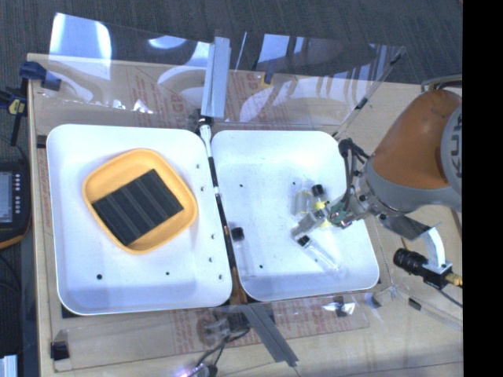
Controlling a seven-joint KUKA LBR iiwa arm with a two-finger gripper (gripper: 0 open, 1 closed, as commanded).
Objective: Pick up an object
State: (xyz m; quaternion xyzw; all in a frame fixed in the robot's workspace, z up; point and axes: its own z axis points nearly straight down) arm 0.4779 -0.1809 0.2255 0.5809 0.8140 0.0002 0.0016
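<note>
A yellow-orange square dish (177,181) with a black ridged pad (137,206) in it lies in the left bin (71,265). A small black piece (237,232) sits on the floor of the right bin (267,163), close to the wall between the bins. My gripper (306,225) hangs low over the right half of the right bin, well to the right of the black piece. Its pale, see-through fingers (302,203) stand spread, open, with nothing between them.
The grey arm with its orange band (416,144) comes in over the right bin's right rim. A clear shield (236,69) and a metal post (214,77) stand behind the bins. A dark device (12,199) sits off the bench's left edge.
</note>
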